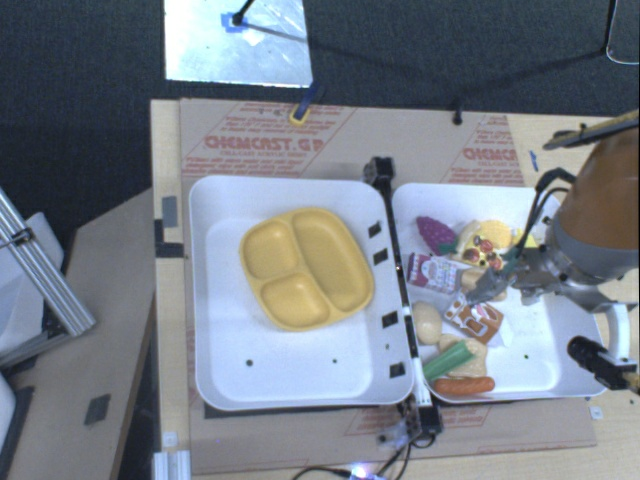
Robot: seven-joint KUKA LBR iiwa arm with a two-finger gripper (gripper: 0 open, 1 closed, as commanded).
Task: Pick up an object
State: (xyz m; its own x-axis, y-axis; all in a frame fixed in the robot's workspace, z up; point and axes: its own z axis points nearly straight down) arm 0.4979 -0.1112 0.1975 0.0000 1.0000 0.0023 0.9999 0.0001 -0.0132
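The right bin (540,373) holds a heap of toy food. A purple piece (435,233) and a yellow piece with red spots (482,241) lie at its back. A maroon and white carton (432,271) sits near the divider, with a beige rounded piece (427,321) in front of it. An orange and white box (474,320) lies mid-bin. A green piece (447,358) and an orange sausage shape (462,386) rest at the front. My gripper (492,284) hangs low over the heap, between the carton and the orange and white box. Nothing visibly hangs from it.
The left bin (225,368) bears a yellow three-compartment tray (305,266). The arm's grey body with its orange band (605,208) covers the right bin's right side. A black divider with clips (392,268) runs between the bins.
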